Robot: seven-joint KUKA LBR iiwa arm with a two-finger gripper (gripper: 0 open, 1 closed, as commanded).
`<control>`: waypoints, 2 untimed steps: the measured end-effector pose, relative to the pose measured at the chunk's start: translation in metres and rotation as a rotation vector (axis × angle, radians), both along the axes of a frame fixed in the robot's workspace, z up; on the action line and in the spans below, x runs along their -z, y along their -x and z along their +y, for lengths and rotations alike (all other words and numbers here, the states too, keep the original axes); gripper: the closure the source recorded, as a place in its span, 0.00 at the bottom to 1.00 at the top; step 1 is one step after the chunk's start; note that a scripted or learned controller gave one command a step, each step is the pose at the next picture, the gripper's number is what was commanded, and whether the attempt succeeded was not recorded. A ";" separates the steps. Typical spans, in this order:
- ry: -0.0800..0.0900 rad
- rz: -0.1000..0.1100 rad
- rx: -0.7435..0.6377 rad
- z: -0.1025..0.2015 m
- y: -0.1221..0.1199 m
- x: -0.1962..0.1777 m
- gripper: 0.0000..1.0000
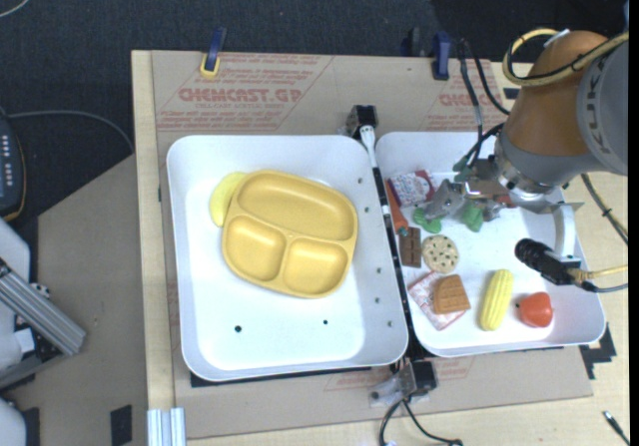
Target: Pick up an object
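Note:
The right bin (577,329) holds several toy foods: a round cookie (439,253), a yellow corn cob (496,298), a red tomato (536,309), a slice of toast (450,293) on a clear wrapper, a brown bar (410,246) and a red-and-white packet (407,185). My gripper (446,203) hangs low over the bin's upper left part, just above the cookie and beside a green piece (469,218). Nothing can be seen held in it. The arm's orange band (549,100) sits above the bin's far right.
In the left bin (200,314) lies a yellow divided plate (290,232). A black divider (384,224) runs between the bins. A black part with a cable (547,261) juts from the wrist over the right bin. Clamps (211,55) stand at the bench's far edge.

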State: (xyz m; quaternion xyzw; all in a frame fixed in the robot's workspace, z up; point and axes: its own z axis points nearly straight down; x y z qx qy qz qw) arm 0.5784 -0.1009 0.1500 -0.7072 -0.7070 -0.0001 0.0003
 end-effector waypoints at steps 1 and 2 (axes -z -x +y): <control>0.000 -0.001 0.000 -0.004 -0.004 0.053 0.00; -0.001 -0.002 0.001 -0.004 -0.005 0.061 0.00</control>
